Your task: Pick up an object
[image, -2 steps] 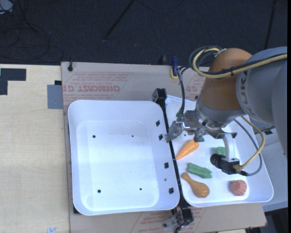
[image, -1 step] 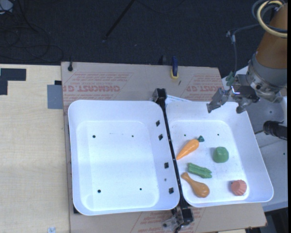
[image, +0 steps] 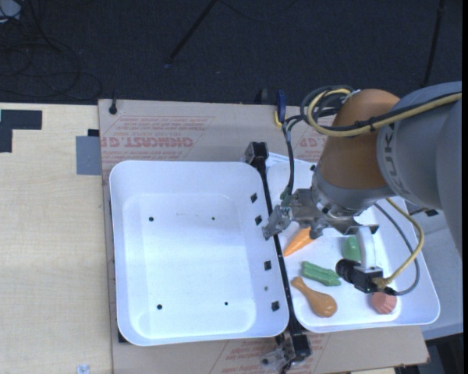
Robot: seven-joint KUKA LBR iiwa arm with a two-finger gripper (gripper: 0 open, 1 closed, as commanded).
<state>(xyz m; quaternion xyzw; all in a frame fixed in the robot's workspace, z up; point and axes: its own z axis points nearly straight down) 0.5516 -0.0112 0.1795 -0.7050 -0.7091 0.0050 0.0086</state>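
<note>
Just beside the end effector (image: 291, 222) lies an orange carrot (image: 297, 243).

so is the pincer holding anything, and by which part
Cannot tell. The pincer sits right at the orange carrot in the right bin, but a hold on it can't be made out.

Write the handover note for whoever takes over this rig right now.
The gripper is low at the left edge of the right white bin, beside the orange carrot-shaped toy. No object is visibly held.
Things in the right white bin: the carrot toy, a green pod-shaped toy, a tan drumstick-shaped toy, a pink rounded toy and a small green piece.
Done: nothing picked up yet.
Left: grasp one object and lift it, probably the carrot toy as it is nearest.
</note>
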